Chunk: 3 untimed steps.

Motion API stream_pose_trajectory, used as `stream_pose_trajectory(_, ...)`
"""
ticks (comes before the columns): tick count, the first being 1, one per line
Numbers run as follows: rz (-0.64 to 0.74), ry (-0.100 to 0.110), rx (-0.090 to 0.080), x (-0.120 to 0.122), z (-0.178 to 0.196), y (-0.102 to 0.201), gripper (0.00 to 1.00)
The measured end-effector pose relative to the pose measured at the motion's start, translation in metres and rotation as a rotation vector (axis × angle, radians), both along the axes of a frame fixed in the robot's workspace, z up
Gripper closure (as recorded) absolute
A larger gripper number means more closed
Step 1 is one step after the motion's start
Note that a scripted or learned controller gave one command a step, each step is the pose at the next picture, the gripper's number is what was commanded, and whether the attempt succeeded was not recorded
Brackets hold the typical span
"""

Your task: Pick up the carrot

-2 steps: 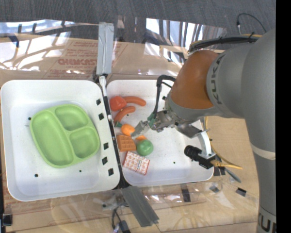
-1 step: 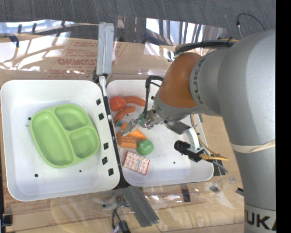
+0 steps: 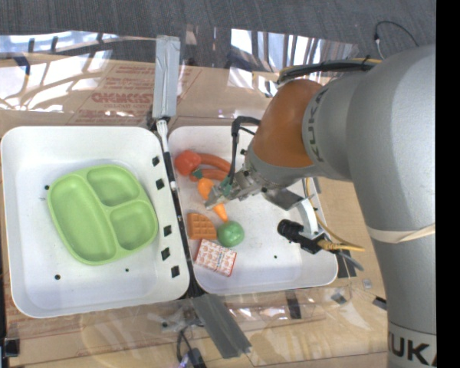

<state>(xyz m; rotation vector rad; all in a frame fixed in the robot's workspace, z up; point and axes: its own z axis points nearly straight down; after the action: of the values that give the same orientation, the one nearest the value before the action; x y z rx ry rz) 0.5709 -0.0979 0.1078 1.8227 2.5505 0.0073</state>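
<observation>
The arm's grey casing read "KUKA" beside its orange band [image 3: 287, 129]. Its claw [image 3: 224, 191] hung over the right bin [image 3: 291, 271], its grip impossible to judge, just beside the carrot [image 3: 206, 188], which lay at the tomato's [image 3: 187, 162] five o'clock.

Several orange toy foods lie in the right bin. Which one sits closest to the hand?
The small carrot with the green top, just below the hand. The waffle lies further down-left, and the hot dog lies above, nearer the bin's back wall.
</observation>
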Motion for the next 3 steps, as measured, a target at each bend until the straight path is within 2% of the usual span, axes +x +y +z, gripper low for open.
stream_pose_trajectory(1,-0.353,0.007,0.001,0.086,0.121,0.027,1.0)
stream_pose_trajectory(2,-0.354,0.009,0.001,0.086,0.12,0.026,0.0)
stream_pose_trajectory(3,-0.234,0.016,0.001,0.066,0.012,-0.036,0.0)
